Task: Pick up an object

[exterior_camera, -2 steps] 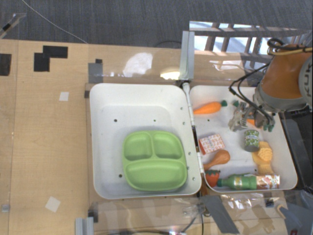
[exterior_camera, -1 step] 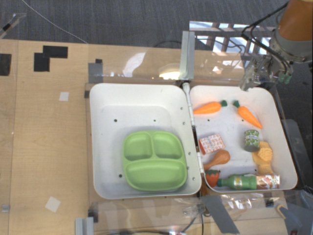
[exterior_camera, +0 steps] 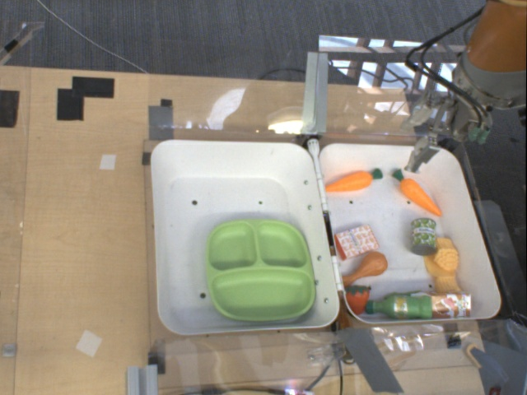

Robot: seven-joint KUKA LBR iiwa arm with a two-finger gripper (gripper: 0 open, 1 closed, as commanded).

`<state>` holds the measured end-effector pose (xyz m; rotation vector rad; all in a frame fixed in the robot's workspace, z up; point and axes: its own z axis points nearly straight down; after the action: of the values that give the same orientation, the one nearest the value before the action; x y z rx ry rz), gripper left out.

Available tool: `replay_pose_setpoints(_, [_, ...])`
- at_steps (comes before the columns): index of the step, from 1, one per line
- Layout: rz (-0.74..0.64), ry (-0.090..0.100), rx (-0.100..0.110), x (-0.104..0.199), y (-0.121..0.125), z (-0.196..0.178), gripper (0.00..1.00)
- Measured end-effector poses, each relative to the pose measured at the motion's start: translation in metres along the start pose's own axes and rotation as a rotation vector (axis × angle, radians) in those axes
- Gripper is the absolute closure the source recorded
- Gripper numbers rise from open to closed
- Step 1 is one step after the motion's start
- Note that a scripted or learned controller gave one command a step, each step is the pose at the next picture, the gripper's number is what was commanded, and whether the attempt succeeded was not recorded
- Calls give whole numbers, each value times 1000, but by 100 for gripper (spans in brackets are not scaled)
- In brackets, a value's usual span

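My gripper point(exterior_camera: 422, 156) hangs over the far edge of the right bin point(exterior_camera: 486, 257), just above the green end of a carrot point(exterior_camera: 420, 194) that lies slanted near the bin's back right. A second carrot point(exterior_camera: 350, 181) lies to its left. Closer to the front are a green can point(exterior_camera: 423, 234), a red-and-white box point(exterior_camera: 356, 242), a brown drumstick point(exterior_camera: 366, 265), yellow pieces point(exterior_camera: 443, 262) and a green bottle point(exterior_camera: 416, 305) lying on its side along the front wall. I see nothing in the gripper.
The left bin point(exterior_camera: 177, 220) holds a green divided plate point(exterior_camera: 259, 268). A metal divider post point(exterior_camera: 315, 97) and a frame stand behind the bins. The arm's orange band point(exterior_camera: 502, 31) is at the upper right.
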<state>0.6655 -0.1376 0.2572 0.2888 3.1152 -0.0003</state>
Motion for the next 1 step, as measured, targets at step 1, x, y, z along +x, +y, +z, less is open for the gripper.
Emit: replay_pose_setpoints(1, [148,16,1,21,-34,139,0])
